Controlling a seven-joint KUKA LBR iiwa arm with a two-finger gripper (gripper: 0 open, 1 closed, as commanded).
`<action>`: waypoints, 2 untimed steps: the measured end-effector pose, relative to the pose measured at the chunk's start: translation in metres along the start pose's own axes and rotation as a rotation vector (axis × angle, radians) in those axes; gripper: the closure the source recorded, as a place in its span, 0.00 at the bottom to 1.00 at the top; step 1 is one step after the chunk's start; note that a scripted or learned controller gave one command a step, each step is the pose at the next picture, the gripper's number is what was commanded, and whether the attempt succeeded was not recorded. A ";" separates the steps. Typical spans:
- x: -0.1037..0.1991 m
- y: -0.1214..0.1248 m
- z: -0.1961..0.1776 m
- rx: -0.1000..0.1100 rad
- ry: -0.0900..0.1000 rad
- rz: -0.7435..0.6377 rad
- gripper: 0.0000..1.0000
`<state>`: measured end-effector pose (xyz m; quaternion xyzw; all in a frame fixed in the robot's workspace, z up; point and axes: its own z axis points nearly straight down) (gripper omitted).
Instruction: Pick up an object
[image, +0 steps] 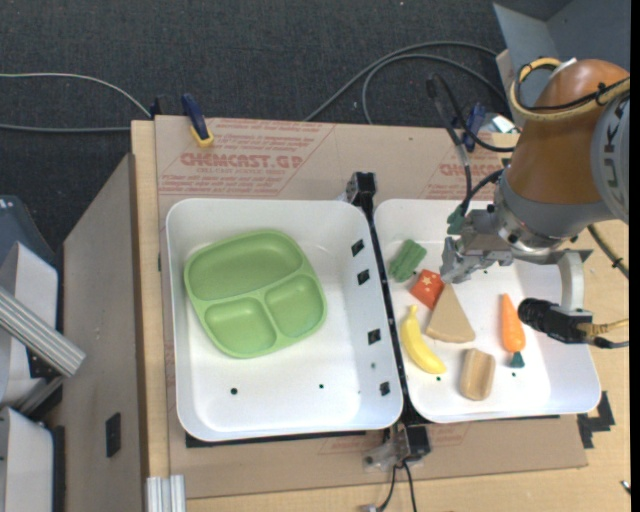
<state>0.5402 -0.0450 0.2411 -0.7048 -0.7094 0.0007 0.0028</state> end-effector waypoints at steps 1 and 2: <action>0.058 0.018 -0.003 -0.005 -0.001 -0.001 1.00; 0.111 0.030 0.016 -0.004 -0.002 0.000 1.00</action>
